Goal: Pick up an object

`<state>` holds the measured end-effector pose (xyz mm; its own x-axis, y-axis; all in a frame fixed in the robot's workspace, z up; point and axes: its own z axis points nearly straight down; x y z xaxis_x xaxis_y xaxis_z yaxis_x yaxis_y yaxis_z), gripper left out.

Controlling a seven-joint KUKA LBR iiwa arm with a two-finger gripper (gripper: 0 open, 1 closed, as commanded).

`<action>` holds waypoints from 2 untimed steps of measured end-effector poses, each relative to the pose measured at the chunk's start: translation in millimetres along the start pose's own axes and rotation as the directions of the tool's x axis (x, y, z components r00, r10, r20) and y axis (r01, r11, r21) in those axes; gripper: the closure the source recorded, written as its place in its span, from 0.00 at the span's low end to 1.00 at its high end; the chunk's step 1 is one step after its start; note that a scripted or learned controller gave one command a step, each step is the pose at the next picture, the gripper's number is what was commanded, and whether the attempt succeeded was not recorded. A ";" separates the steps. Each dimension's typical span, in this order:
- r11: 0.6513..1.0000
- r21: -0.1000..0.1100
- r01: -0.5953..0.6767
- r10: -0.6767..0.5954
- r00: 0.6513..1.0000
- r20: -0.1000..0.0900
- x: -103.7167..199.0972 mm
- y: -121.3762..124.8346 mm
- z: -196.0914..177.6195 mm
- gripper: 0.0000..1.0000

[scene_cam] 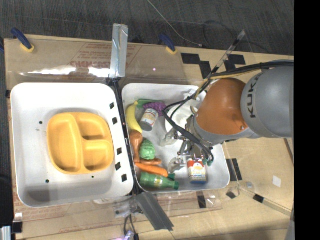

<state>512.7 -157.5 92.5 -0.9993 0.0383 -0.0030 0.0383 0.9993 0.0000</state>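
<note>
Bench, two shallow white plastic bins side by side on a brown cardboard-covered surface

Left white bin [30, 134]: one yellow plastic compartment tray [80, 142], three sections, lying flat near the bin's middle.

Right white bin [150, 91]: a cluster of toy food along its left and lower walls
- yellow plastic banana [132, 120], lying lengthwise by the left wall
- purple grape bunch with green leaf [153, 105], at the upper end, just beside the banana's tip
- small tin can with pale label [148, 118], tilted, touching the banana's right side
- green leafy vegetable, broccoli-like [147, 150], below the can
- orange carrot [152, 170], lying crosswise below the green vegetable
- dark green bottle with yellow label [158, 181], lying on its side against the lower wall
- small white-and-red carton with orange print [197, 170], upright, in the lower right part of the bin

Arm: grey KUKA arm with orange band [227, 109], reaching in from the right, over the right half of the right bin.

Two-finger gripper [187, 154]: low in the bin, between the green vegetable and the carton, just above-left of the carton; black cables loop round it. Finger spread: cannot tell, the wrist and cables hide it. Nothing is visibly between the fingers
</note>
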 end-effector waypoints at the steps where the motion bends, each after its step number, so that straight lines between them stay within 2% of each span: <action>1: 1.000 0.000 0.007 -0.007 1.000 0.002 -1.6 1.1 -10.4 1.00; 2: 0.999 -0.001 -0.048 0.048 0.999 -0.003 -14.5 59.9 0.8 1.00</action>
<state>529.5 -98.2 91.7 -0.9963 0.0858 0.0003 0.0858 0.9963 0.0015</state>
